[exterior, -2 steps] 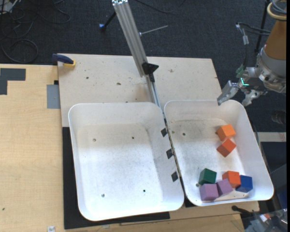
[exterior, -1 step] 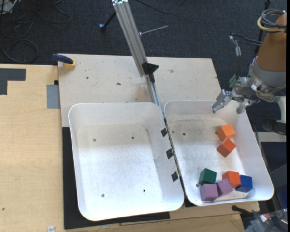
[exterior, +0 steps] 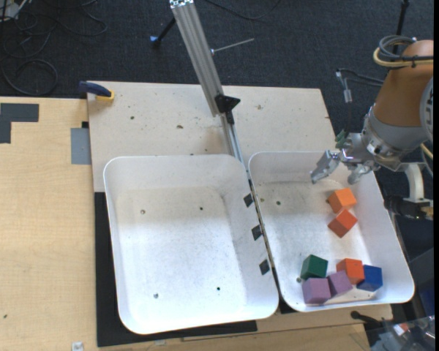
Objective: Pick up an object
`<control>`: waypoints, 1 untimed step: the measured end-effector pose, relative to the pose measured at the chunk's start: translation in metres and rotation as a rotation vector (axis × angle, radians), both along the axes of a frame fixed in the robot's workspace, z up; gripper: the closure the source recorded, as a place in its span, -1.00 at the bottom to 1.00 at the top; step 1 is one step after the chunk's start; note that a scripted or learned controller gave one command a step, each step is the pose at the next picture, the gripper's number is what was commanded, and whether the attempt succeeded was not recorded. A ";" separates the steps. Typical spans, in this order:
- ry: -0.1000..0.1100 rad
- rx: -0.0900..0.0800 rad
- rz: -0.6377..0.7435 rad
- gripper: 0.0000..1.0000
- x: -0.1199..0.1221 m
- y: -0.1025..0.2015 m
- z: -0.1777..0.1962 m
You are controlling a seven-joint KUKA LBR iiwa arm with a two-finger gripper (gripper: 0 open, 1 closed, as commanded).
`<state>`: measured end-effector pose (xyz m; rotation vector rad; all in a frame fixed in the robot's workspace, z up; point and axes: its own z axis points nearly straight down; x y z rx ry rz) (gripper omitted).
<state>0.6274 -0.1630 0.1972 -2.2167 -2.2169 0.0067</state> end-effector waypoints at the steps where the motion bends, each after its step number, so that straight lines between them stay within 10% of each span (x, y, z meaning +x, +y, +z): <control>1: 0.001 0.001 0.001 -1.00 0.004 0.008 -0.059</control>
